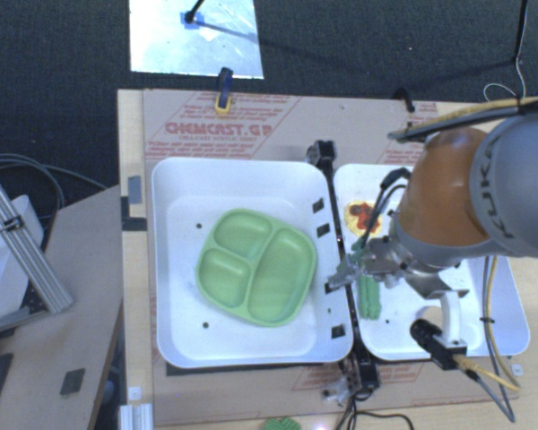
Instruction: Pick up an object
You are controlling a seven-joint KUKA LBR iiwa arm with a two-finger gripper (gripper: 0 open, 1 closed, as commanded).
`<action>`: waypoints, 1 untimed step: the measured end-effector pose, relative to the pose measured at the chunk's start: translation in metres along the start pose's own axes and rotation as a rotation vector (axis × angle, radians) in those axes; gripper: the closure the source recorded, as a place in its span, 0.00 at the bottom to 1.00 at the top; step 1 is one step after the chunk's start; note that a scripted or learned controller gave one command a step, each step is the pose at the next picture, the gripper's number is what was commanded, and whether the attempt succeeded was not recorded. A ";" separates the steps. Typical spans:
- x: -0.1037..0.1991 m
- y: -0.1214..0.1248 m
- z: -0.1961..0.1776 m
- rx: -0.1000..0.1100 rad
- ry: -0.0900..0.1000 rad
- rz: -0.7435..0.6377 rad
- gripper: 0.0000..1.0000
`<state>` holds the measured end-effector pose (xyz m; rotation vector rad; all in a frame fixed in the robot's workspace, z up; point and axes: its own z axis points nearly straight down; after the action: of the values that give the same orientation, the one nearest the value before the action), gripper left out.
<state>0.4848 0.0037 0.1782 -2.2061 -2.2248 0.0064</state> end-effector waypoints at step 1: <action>-0.044 0.002 -0.036 -0.014 -0.004 0.010 0.00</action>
<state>0.4876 -0.0402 0.2137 -2.2263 -2.2230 -0.0041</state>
